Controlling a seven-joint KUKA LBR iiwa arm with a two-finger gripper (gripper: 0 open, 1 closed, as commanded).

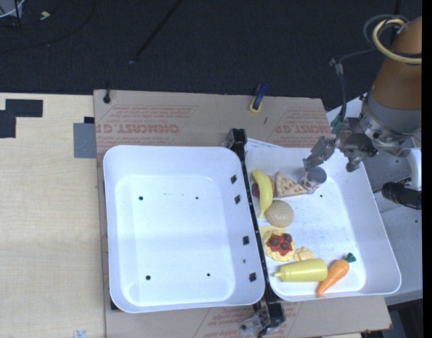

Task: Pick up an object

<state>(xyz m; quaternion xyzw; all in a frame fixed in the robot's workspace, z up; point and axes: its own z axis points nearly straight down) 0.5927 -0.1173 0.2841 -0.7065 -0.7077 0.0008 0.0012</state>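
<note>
Arm: the grey arm with its orange band [404,37] is reaching in from three o'clock, hanging over the upper part of the right bin [374,217].
Gripper: the gripper [316,169] is hovering at about twelve o'clock in the right bin, just beside the sandwich wedge [289,186].
Fingers: whether they are spread or pressed together, I cannot tell; a small round grey thing is showing at the tip.
Objects: all are lying in the right bin's nine o'clock half: a banana [262,191] along the divider, a beige ball [279,213] touching it, a pizza piece [279,244] below, then a yellow bottle [301,270] and a carrot [333,274] at six o'clock.
Left bin: the left bin [175,224] is sitting at nine o'clock of the right one.
</note>
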